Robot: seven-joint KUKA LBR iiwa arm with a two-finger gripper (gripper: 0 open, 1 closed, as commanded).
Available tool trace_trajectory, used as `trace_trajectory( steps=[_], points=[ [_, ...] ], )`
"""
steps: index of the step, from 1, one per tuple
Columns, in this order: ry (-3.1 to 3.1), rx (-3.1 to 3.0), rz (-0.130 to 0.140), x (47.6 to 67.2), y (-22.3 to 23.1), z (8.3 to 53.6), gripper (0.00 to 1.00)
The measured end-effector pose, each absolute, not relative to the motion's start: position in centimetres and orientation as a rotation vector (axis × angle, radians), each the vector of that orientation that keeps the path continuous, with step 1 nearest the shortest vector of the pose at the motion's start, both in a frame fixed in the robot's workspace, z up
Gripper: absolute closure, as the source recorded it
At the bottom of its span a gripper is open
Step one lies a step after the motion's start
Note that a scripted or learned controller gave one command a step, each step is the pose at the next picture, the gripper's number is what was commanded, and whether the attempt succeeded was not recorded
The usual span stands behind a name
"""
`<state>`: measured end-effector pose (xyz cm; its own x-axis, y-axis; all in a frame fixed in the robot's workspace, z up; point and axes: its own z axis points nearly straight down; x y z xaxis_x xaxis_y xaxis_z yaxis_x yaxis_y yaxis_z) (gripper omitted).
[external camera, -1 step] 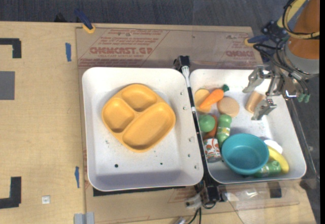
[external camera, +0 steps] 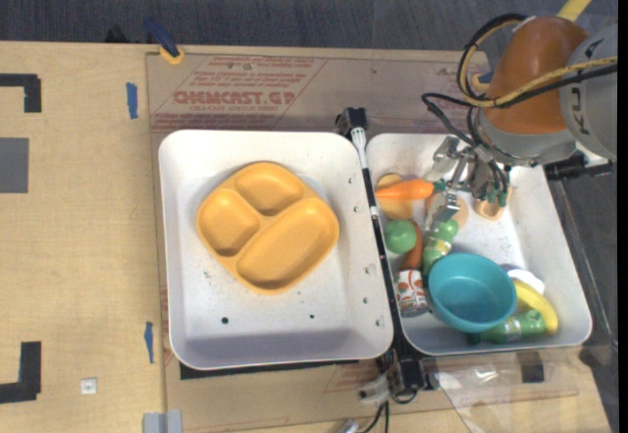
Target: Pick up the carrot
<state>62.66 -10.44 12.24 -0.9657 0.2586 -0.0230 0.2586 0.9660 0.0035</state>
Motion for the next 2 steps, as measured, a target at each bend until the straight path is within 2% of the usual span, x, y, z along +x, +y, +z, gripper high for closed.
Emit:
trace_trajectory(
  steps=[1, 2],
  points=[
    [3.032, 0.76, 0.002, 63.66, -10.21, 8.96, 0.0],
    [2.857, 1.285, 0.003, 64.21, -10.9, 8.87, 0.0]
  ],
)
